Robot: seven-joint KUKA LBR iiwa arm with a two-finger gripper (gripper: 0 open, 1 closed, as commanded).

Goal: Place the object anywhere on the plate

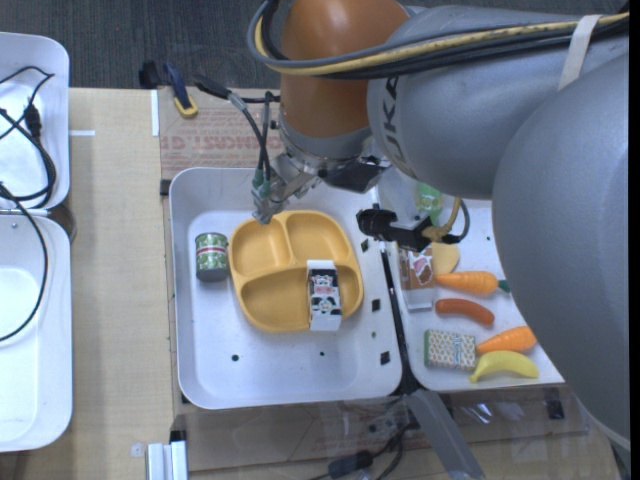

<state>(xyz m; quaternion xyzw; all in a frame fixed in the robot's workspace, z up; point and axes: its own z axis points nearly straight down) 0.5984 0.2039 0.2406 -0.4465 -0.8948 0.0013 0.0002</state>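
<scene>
Gripper (264, 206) hangs at the back left rim of the yellow plate (268, 249); we cannot tell its state, since the tip is small and the wrist crowds over it. We see the milk carton (323, 295) lying across the plate's front right edge, so we judge the placing done. A small green can (211, 256) stands just left of the plate in the left bin (290, 373). Toy foods fill the right bin (520, 388), partly hidden by the arm.
</scene>
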